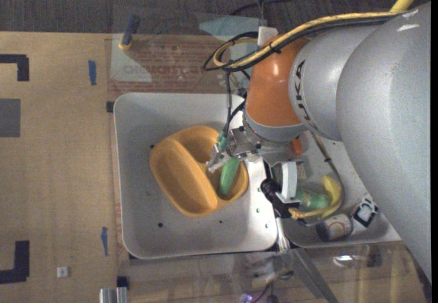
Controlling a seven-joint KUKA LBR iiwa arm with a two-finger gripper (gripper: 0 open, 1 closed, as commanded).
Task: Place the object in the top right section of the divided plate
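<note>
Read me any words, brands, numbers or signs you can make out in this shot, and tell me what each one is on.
"KU": black letters on the grey arm beside its orange band; the rest of the word runs out of sight.
Faint lettering on the clear sheet above the left bin: too blurred to read.
Black and white pattern on a small object in the right bin: no readable text.
Nothing legible on the yellow divided plate.
</note>
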